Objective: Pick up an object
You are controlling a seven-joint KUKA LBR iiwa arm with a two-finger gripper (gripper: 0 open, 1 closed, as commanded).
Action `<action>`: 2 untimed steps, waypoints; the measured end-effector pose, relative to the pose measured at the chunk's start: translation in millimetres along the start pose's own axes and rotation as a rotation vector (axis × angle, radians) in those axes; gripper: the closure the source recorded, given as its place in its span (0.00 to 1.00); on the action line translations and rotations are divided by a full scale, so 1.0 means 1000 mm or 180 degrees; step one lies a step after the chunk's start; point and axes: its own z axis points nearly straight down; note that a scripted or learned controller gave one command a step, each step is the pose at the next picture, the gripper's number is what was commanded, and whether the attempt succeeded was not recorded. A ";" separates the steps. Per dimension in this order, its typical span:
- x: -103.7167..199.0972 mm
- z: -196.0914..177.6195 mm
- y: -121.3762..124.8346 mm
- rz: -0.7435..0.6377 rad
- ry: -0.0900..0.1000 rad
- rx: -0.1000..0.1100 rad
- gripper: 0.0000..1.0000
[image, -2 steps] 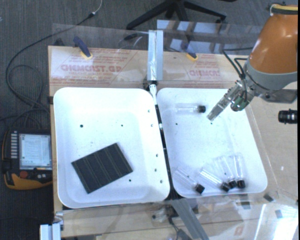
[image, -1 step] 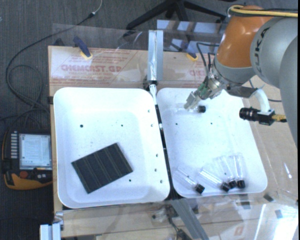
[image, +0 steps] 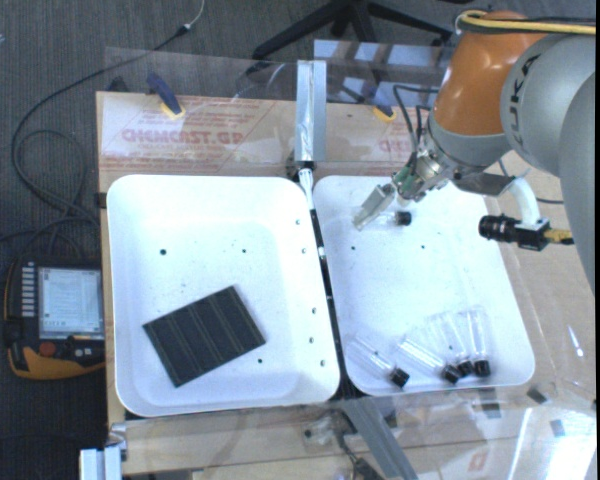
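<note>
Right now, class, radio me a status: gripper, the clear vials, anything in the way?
Gripper over right white bin, far end. Clear plastic vials with black caps lying at near edge, untouched. Dark ribbed panel in left bin, no obstruction.

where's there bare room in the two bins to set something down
Left bin: its whole upper half is bare, above the dark ribbed panel lying toward the near wall. Right bin: the middle is bare, between the gripper at the far wall and the clear vials. It is crowded along the near edge, where the vials cluster.

Dark grey carpet floor (image: 50, 58) all around, black office chair base (image: 350, 13) up top, cables (image: 40, 148) trailing on the left, and a handheld control pad (image: 55, 318) lying there.
</note>
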 end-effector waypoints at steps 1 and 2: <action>0.007 0.105 -0.049 -0.0563 0.0004 -0.0005 0.00; 0.007 0.095 -0.048 -0.0561 0.0000 -0.0016 1.00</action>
